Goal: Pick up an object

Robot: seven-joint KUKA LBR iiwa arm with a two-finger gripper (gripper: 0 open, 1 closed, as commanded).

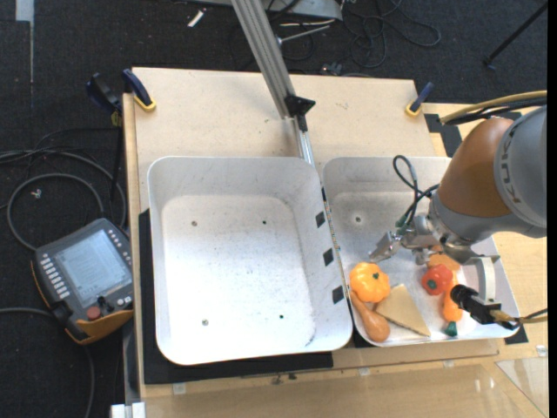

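The arm is reaching into the right bin (pixel 348 177), its gripper (pixel 396 244) state impossible to tell, and should be centring over the orange pumpkin (pixel 370 282) before closing.

Arm (pixel 487 181) bent down from right, gripper (pixel 402 244) low.

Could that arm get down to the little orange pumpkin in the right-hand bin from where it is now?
Probably yes. The pumpkin lies uncovered near the right bin's left side, with open space above it. The gripper hangs just up and to its right. A beige wedge touches it, which might crowd a grasp.
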